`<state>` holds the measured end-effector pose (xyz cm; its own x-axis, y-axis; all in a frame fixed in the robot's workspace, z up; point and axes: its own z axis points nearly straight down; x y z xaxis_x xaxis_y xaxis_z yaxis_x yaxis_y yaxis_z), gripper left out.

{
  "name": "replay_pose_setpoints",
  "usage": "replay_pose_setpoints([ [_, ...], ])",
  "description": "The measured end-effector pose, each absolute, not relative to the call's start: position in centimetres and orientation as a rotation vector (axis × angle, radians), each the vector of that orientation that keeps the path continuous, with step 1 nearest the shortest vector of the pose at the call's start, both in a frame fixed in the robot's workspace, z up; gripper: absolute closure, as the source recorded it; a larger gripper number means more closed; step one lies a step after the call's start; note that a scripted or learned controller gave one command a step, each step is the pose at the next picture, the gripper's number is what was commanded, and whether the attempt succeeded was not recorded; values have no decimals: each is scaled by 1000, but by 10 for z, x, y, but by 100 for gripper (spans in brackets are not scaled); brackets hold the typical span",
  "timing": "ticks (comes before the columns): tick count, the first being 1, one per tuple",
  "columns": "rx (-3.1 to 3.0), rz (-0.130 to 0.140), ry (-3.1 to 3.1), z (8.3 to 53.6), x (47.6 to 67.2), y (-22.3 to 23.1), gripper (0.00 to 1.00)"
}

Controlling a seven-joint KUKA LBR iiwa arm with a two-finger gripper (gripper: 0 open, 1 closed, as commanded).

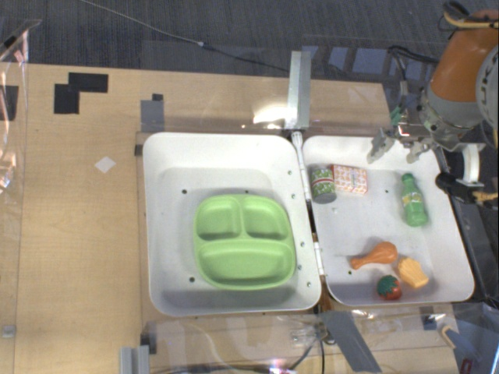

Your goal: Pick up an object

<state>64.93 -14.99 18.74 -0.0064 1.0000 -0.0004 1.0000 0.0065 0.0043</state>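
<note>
Two white bins [156, 232]; one green plate [245, 241]; one green bottle [414, 200], lying; one can [321, 183]; one drumstick [375, 255]. Claw [398, 150] spread, grasping nothing.

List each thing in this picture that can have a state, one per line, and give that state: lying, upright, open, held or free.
Green plastic three-compartment plate: flat in the left white bin, nothing on it.
Small green can: in the right white bin, against its left wall.
Green plastic bottle: lying on its side, free.
Orange toy drumstick: lying, free.
Two-finger gripper: open, above the right bin's far edge, holding nothing.
</note>
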Motion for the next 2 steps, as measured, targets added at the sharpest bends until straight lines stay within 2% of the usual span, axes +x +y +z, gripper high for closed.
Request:
replay_pose_setpoints([
  [1,2284,4,2150,131,670,-205,0],
  [2,2166,8,2262,89,641,-199,0],
])
